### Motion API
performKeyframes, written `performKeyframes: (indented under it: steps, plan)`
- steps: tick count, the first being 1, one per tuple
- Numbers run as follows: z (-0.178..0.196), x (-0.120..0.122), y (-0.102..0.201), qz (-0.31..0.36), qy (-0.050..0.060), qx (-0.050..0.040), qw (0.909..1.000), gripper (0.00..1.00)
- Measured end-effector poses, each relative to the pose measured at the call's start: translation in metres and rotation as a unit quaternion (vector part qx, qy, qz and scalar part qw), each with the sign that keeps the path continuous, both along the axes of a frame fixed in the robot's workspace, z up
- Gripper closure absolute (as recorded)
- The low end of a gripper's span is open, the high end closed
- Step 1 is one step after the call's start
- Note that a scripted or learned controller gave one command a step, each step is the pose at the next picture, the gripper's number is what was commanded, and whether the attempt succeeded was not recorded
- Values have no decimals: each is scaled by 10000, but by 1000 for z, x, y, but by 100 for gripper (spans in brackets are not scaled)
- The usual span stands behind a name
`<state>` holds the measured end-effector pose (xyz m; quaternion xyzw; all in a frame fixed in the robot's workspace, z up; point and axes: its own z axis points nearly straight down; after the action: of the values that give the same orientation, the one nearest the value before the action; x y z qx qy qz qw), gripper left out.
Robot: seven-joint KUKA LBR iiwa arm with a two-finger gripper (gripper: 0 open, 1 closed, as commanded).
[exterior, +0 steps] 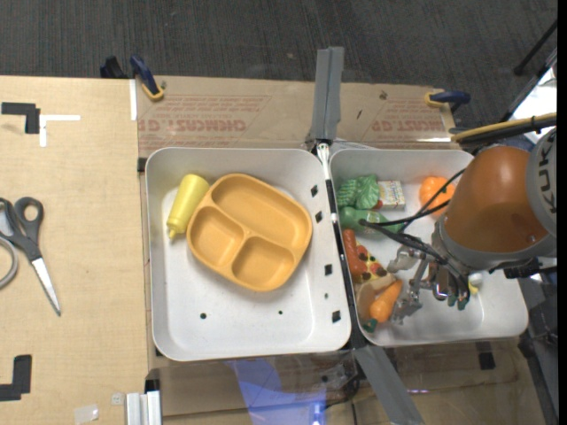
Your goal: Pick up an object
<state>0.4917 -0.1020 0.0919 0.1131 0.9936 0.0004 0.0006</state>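
Observation:
My gripper [425, 292] is down in the right bin [496, 321], near its front, under the orange wrist band. Just left of it lies an orange carrot-like toy [383, 305], close to or touching the gripper. Further left along the bin wall sits a red and orange toy [358, 257]. At the back of this bin are a green toy [358, 193], a small white packet [392, 193] and an orange piece [432, 189], partly hidden by the arm. I see nothing clearly held.
The left bin [177, 317] holds a yellow divided plate [248, 231] and a yellow bottle-shaped toy [185, 204]. Scissors [32, 246] lie on the bench at the far left. The arm covers much of the right bin's right half.

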Motion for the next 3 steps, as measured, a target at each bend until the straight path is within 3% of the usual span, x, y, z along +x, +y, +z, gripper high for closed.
performKeyframes:
  steps: [1,2,3]
  plan:
    - [0,-13,7,-445,-2,-8,9990,0]
    - [-1,101,-6,-917,50,-16,9958,0]
    - [11,104,-6,-900,-19,-24,9959,100]
